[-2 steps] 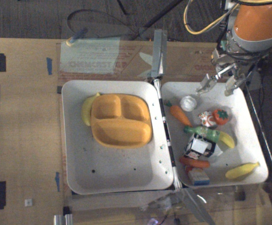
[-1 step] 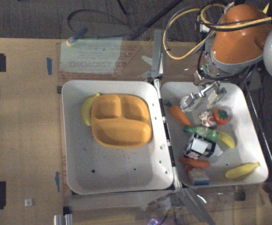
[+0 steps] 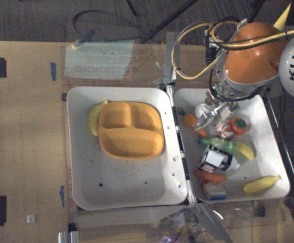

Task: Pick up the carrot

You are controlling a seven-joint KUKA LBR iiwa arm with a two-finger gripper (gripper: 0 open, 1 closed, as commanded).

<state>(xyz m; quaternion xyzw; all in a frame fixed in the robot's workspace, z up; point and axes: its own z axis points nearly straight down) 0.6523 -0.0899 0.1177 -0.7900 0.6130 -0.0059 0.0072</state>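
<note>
From the camera above the bench, two white bins sit side by side. The left bin [image 3: 81,186] holds an orange divided tray [image 3: 130,129] turned face down, with a banana [image 3: 93,119] tucked against its left edge. The right bin [image 3: 276,158] holds the clutter: a tomato [image 3: 239,126], a green vegetable [image 3: 218,144], a black and white carton [image 3: 215,159], a red sausage [image 3: 210,176], a small blue box [image 3: 215,192], and a second banana [image 3: 261,184] near the front right corner. The carrot [image 3: 192,123] lies in the upper left part of the right bin, close to the wall between the bins, its long axis running slantwise from upper left to lower right. The gripper [image 3: 206,119] hangs over that spot, just beside the carrot on its right and seemingly over its lower end. I cannot tell whether its fingers are spread or pressed together, and nothing is seen pinched between them. In my judgement the grasp is not yet made; the move turns on closing across the carrot's short width, slightly left of the present position.
</note>
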